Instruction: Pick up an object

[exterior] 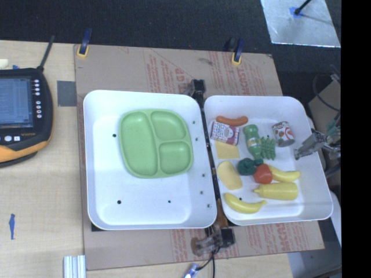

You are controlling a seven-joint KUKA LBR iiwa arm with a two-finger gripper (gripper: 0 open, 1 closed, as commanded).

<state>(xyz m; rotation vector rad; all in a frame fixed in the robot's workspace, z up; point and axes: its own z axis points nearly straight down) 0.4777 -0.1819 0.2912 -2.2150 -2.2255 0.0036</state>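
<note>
On the surface, the right bin (313, 213) holds toy food: nearest, at six o'clock, a yellow banana (243, 203), with a red tomato (263, 174) at centre and a small can (282, 133) farther off, toward two o'clock. The tool (304, 150) sits at the bin's three o'clock edge; whether it is open or closed cannot be told. The banana looks light, stiff and slick, best gripped across its thick middle.

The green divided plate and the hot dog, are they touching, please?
Apart. The camera view shows the green divided plate in the left bin and the hot dog in the right bin.
</note>
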